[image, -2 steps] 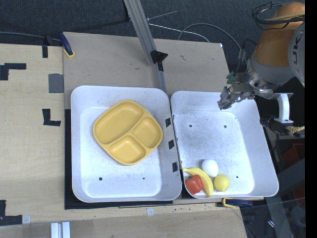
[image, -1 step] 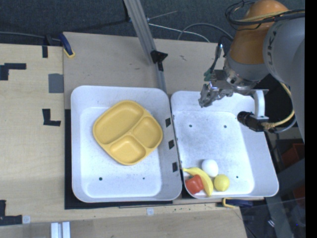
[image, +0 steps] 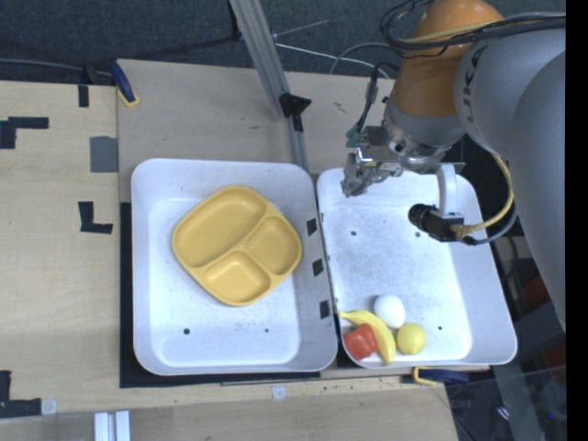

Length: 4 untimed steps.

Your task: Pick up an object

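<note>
The gripper hangs over the far corner of the right bin, up at about twelve o'clock from the pile it needs, and whether it is apart or together I cannot tell from this slant — nothing is visibly held. The pickable things are all huddled at the near edge of that bin, at six o'clock from the gripper and well apart from it: a white ball, a banana curling beneath it, a red toy fruit touching the banana at its eight o'clock side, and a yellow lemon-like piece at the banana's three o'clock. Here is the worry — they sit pressed together and close against the bin wall, so I'd judge a descent could land on two at once, nudge the round ones away, or clip the rim and close on air. The ball looks likeliest to roll. Over at nine o'clock the left bin carries a yellow divided plate, flat and wide, a poor candidate for a two-finger pinch. A black cable fitting dangles at three o'clock of the gripper over the right bin's floor, and a grey metal post slants down toward the seam between the bins; neither blocks the path to the pile, I'd say.
</note>
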Each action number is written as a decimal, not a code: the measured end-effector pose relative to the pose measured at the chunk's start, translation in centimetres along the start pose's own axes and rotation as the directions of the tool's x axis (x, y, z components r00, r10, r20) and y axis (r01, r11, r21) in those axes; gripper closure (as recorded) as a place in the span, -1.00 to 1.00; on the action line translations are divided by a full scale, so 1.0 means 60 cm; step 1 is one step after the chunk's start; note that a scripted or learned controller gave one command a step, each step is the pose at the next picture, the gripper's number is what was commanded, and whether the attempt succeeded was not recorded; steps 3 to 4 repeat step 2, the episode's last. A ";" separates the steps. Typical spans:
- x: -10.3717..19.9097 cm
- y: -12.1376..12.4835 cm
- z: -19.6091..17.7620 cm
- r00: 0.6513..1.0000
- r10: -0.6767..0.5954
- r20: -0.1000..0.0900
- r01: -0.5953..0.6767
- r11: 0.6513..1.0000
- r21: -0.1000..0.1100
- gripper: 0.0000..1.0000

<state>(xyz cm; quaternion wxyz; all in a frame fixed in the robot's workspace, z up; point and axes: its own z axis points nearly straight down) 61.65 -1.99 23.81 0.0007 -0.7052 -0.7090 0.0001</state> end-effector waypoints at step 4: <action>0.192 0.055 0.021 1.000 -0.003 -0.001 0.003 1.000 -0.001 1.00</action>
